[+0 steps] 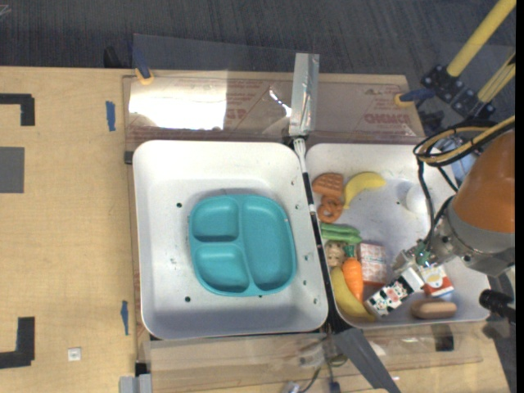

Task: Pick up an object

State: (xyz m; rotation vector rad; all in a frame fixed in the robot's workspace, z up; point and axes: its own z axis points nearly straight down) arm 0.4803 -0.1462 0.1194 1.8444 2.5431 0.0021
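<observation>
While the arm (491, 211) hangs over the right bin's (385, 158) crowded near edge, I cannot tell the fingers' state.

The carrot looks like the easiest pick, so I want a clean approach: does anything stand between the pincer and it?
Yes. The carrot lies left of the pincer, with the pink packet between them and the black-and-white box just below that line.

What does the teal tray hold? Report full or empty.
Empty: the teal tray lies flat in the left bin, all three compartments showing bare teal.
</observation>
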